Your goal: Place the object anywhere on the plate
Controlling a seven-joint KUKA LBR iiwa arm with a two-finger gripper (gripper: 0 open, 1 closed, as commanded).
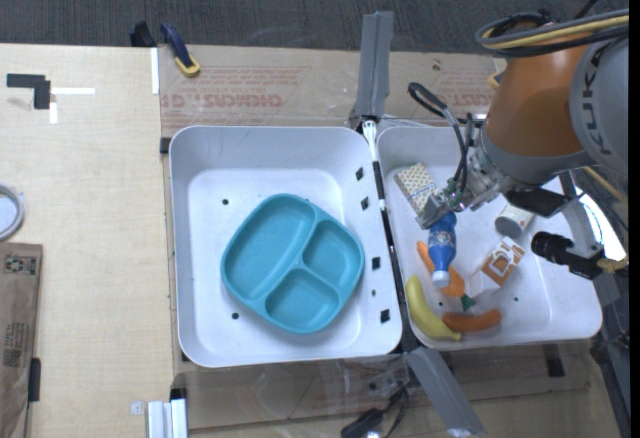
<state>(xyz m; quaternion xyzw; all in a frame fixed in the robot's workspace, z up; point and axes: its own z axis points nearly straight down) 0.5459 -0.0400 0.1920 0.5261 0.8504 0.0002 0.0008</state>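
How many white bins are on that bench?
2. The left bin holds a blue plate; the right bin, under the arm, holds a banana, a bottle and other small things.

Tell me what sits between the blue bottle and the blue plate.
In the camera view, the bins' two white walls stand between the bottle and the plate; otherwise bare bin floor.

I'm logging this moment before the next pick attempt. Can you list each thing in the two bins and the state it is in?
blue plate: lying flat in the left bin, nothing on it.
gripper: low in the right bin, over the bottle's top end.
blue bottle: lying on its side.
banana: lying at the bin's front edge.
carrot: lying beside the banana.
small carton: tilted.
patterned packet: lying near the bin's back.
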